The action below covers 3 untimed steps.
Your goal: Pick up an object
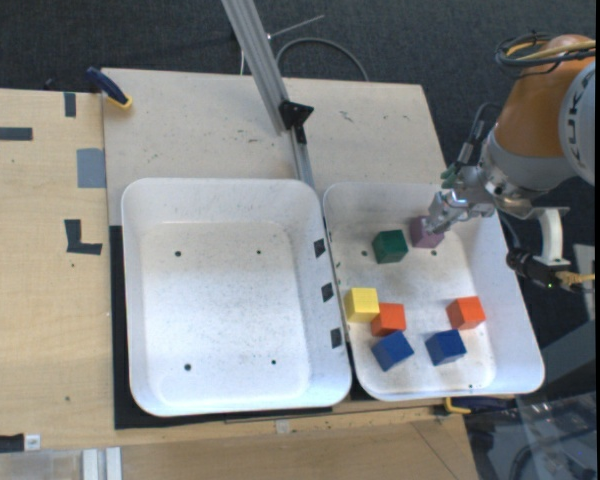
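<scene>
My gripper (440, 218) hangs over the back of the right bin (512, 320), reaching in from the right. A purple block (424, 233) sits right at its tip, partly covered by it; I cannot see whether it is gripped or just touched. A green cube (389, 246) lies just left of the purple block. Nearer the front lie a yellow cube (362, 303), an orange cube (388, 318) touching it, a second orange cube (465, 312), and two blue cubes (392, 350) (445, 347).
The left bin (220, 298) stands beside the right one, their rims meeting in the middle. A slanted metal pole (265, 58) runs down to the bins' back edge. Cables and the arm's body crowd the right side.
</scene>
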Motion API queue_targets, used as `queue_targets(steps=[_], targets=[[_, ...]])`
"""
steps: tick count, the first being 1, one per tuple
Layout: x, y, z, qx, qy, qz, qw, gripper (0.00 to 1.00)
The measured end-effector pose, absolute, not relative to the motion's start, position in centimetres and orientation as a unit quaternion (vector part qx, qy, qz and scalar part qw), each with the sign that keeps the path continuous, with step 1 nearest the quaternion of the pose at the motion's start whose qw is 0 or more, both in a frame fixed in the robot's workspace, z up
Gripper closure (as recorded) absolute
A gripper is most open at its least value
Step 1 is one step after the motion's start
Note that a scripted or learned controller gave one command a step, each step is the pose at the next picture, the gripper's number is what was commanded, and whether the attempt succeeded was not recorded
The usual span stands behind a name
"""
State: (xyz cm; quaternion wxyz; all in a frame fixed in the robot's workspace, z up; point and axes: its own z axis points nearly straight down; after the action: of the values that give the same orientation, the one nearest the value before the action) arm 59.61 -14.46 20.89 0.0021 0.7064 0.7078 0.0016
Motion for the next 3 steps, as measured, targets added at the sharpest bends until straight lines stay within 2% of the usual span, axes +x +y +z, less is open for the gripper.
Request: queue_targets(steps=[1, 2, 3], targets=[[59.6, -14.4, 20.5, 0.707, 0.708, 0.0001, 0.000, 1.00], [59.1, -9.2, 20.6, 0.705, 0.709, -0.0003, -0.001, 1.00], [60.5, -3.8, 21.7, 0.704, 0.710, 0.0007, -0.001, 1.00]])
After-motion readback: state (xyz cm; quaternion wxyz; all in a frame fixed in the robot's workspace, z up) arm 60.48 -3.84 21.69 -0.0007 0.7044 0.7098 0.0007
